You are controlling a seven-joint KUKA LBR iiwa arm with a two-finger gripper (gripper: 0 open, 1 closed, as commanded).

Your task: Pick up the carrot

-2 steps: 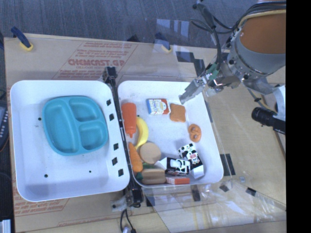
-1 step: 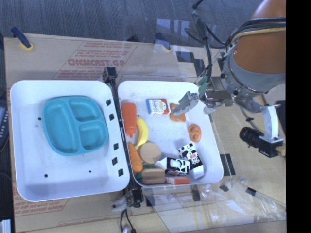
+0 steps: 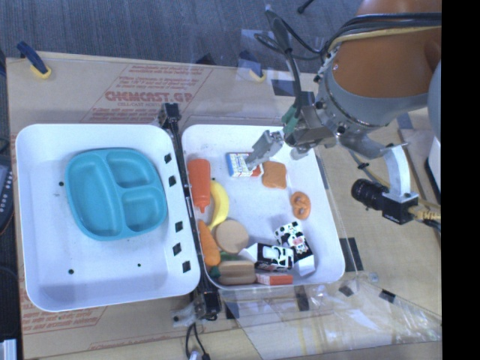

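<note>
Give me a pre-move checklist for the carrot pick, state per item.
1. Carrot located: ok, lying along the left wall of the right bin.
2. Carrot top exposed: ok, nothing rests on it.
3. Side clearance: not ok, banana and round tan piece crowd it, with the bin wall on the other side.
4. Hand position: not ok, it sits up by the blue and white packet, well away from the carrot.
5. Hand free of any object: cannot tell.
6. Drop spot: ok, blue tray sits in the left bin.
</note>
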